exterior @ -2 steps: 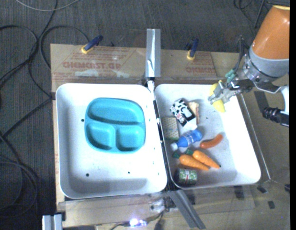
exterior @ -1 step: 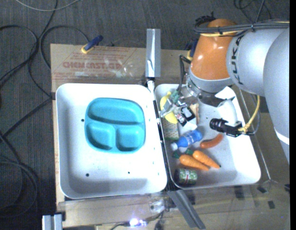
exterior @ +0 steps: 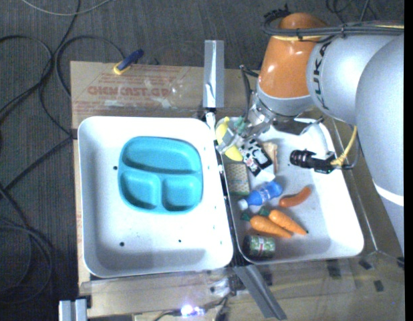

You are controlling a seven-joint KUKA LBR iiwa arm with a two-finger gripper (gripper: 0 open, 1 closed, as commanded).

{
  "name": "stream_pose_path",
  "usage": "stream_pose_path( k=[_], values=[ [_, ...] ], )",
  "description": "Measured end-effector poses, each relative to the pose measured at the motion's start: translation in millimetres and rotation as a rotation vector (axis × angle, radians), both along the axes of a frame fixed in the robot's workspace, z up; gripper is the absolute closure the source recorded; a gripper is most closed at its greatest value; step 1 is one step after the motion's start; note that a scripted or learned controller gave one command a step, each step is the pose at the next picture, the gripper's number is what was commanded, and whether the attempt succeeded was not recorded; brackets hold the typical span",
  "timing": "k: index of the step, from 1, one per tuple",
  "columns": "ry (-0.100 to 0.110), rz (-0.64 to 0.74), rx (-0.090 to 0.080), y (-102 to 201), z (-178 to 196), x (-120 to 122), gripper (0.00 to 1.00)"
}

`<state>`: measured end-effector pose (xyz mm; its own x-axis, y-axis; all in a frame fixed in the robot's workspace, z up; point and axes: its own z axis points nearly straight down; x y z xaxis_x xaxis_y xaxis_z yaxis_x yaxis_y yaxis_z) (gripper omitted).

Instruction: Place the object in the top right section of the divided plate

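Pincer [exterior: 241,134] is low over the far-left corner of the right bin [exterior: 340,236], right at the yellow object [exterior: 223,130] and the black-and-white carton [exterior: 258,157]; can't tell how wide it is or whether anything's in it. The pick target looks like something in that corner clutter. Carrots [exterior: 277,225], blue bottle [exterior: 263,194], sausage [exterior: 297,196] and green can [exterior: 259,246] lie loose nearby. Blue divided plate [exterior: 161,174] sits in the left bin [exterior: 99,246], so the arm must carry across the shared wall.
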<state>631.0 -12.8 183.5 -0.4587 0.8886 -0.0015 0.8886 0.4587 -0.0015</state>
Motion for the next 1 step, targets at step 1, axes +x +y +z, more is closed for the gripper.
stream_pose_path(
  k=[1],
  values=[
    [0.001,0.14,0.0,59.7,-0.1,22.6,1.0]
  ],
)
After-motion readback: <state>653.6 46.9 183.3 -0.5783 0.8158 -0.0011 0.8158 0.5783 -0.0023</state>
